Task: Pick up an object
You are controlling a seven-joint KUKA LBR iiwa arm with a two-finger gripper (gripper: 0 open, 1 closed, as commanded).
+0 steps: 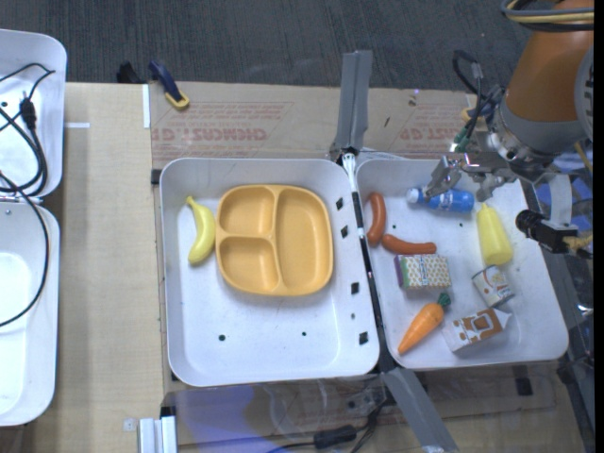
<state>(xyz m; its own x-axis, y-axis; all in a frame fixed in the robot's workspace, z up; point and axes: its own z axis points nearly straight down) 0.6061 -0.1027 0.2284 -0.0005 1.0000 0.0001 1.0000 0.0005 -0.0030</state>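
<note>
Your gripper hangs over the far end of the right bin, just above the blue bottle. You cannot tell from this angle how its tips are set, and the metal parts blur into the bottle's top edge, so contact is unclear too. The bottle lies on its side directly below the gripper, white cap pointing away from the arm. Just nearer you and to the arm's side lies a yellow bottle. Away from the arm, past the blue bottle's cap, two sausages sit near the divider. Well below the gripper, toward the near rim, you see a green-patterned box, a carrot and two small cartons. The left bin holds a yellow divided tray and a banana.
</note>
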